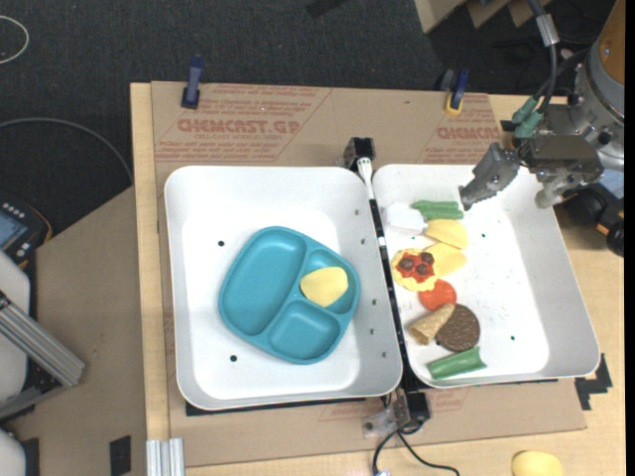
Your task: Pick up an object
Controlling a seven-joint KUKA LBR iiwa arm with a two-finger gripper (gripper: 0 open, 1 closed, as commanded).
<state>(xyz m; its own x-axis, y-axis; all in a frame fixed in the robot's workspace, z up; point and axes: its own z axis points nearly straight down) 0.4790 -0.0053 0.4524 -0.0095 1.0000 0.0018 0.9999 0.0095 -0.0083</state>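
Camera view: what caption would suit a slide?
End effector hovers above toy food in right bin; blue tray holds yellow piece.

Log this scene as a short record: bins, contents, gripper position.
left bin: teal divided plate with a yellow piece in its right compartment
right bin: toy foods along the left side, including a pizza slice, tomato, brown cookie
gripper: above the right bin's upper part, near a green piece; holds nothing

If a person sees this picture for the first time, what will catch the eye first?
Probably the blue divided plate in the left bin, with a yellow piece in one compartment. Next, the cluster of toy food along the right bin's left side, with the tool hovering above its far end.
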